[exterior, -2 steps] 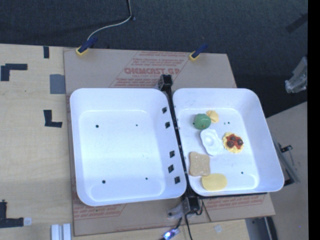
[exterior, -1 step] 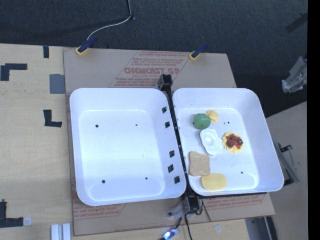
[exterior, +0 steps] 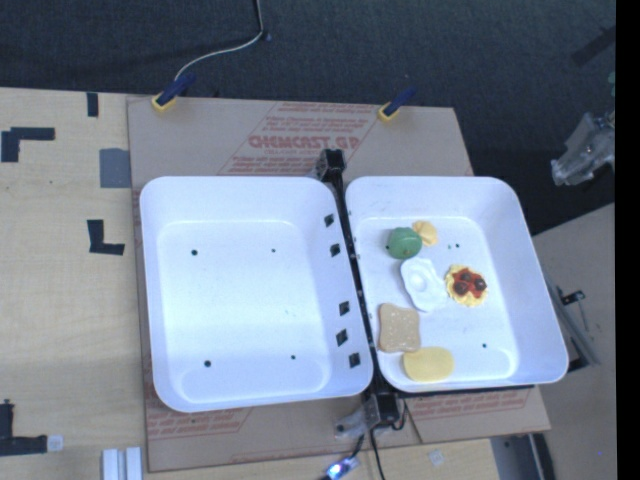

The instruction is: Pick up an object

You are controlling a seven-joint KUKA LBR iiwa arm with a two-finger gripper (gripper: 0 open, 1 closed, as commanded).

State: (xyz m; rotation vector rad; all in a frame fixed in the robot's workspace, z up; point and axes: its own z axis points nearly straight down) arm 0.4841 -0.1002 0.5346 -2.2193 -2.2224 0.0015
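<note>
While the pincer [exterior: 583,153] sits blurred at the right edge of the frame, well apart from the bins, I cannot tell its state. The right bin [exterior: 520,230] holds a green ball [exterior: 404,242], fried egg [exterior: 424,283], small pizza [exterior: 467,284], toast [exterior: 399,328] and yellow oval piece [exterior: 429,365].

Two shallow white bins sit side by side, the left bin [exterior: 240,298] and the right bin [exterior: 520,268] touching along a black-clipped seam, on a brown cardboard sheet [exterior: 290,143] printed with red lettering. The sheet lies on a light wooden tabletop [exterior: 60,298] marked with dark tape pieces [exterior: 100,238], and two blue-and-yellow clamps [exterior: 172,92] pin its far edge. A thin pale cable [exterior: 225,53] runs across the dark carpet [exterior: 420,28] beyond the tabletop.
</note>
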